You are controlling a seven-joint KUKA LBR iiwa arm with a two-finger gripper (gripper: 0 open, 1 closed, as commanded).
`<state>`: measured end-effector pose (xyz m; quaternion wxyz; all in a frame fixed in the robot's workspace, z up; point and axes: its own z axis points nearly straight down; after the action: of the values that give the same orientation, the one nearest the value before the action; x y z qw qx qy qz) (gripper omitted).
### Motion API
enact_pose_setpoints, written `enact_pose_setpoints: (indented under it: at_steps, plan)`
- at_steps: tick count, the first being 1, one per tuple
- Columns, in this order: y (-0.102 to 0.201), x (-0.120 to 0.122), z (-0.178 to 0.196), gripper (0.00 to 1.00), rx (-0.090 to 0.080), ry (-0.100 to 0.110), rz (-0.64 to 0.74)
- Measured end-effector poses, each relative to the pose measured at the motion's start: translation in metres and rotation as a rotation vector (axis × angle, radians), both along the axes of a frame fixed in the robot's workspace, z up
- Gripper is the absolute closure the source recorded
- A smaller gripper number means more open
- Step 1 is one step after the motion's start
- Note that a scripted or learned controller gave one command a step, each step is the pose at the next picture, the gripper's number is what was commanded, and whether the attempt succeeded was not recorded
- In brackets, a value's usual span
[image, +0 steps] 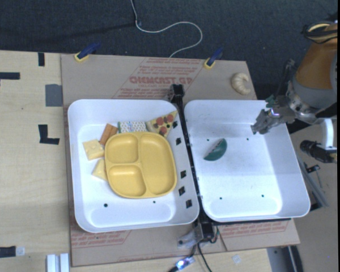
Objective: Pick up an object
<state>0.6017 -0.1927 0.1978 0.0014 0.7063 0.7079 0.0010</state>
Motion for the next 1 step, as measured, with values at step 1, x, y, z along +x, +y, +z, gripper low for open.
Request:
enact_pose_setpoints:
  at_steps: [1]
  plan:
    - [0.0007, 0.0007, 0.0280, 1.00, 0.001, 0.002, 0.000]
